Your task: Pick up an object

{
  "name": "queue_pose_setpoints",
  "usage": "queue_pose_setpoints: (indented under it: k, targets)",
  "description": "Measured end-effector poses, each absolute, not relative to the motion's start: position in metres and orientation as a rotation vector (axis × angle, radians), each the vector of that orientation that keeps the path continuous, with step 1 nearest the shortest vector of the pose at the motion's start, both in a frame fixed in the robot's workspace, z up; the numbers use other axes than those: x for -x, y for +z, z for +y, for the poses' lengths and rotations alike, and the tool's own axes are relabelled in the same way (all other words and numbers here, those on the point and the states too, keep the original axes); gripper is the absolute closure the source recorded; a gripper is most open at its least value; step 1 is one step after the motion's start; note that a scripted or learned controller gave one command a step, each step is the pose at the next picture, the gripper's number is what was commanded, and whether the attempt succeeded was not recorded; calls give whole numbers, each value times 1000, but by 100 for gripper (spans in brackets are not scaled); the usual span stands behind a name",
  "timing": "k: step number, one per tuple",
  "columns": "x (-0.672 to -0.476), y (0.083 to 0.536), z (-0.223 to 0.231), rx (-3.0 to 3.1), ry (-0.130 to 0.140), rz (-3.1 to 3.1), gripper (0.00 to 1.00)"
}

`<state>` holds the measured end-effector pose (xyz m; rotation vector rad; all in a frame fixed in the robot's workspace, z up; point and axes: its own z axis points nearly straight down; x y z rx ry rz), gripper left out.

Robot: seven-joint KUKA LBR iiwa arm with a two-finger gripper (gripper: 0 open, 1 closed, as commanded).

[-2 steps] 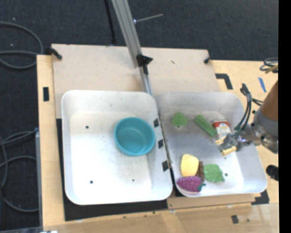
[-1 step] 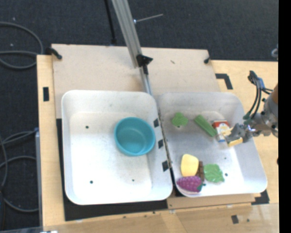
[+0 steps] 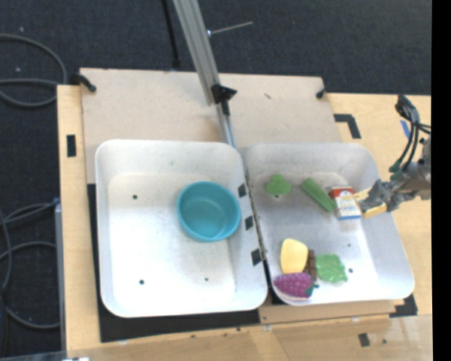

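My gripper reaches in from the right edge and hangs over the right rim of the right bin. Just left of it lies a small red, white and blue carton; whether the two touch I cannot tell. A long green piece lies beside the carton, and a small green block sits further left. Near the front of this bin are a yellow block, purple grapes and a leafy green item.
A teal bowl stands upright in the middle of the left bin. A slanted metal rail runs from the top down to the divide between the bins. Cables hang by the arm at the right.
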<state>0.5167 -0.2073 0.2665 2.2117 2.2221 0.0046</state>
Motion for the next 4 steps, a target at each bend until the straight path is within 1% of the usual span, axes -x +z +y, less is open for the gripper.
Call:
queue_pose_setpoints:
  k: [1, 2, 3, 4]
  targets:
    - [-522, 274, -153, -2211, 4, 2231, 100]
    - [-523, 261, -108, -2215, 1, 2227, 100]
    - [-529, 250, -62, -2215, 0, 2227, 100]
    - [-523, 257, -6, -2213, 4, 2232, 100]
